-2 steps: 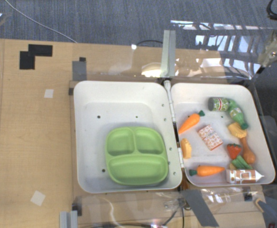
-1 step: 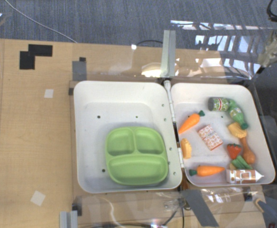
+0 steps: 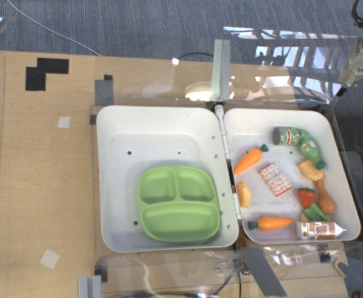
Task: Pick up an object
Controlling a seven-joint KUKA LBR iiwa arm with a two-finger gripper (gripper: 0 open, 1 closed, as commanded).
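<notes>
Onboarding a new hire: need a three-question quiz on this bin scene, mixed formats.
1. True or false: the green three-compartment plastic tray lies in the left white bin.
2. How many orange toy carrots are in the right white bin?
3. What sits nearest that bin's front right corner: A) the white toy bottle, B) the pink checkered block, C) the green can?

Key: 1 true; 2 two; 3 A.
</notes>
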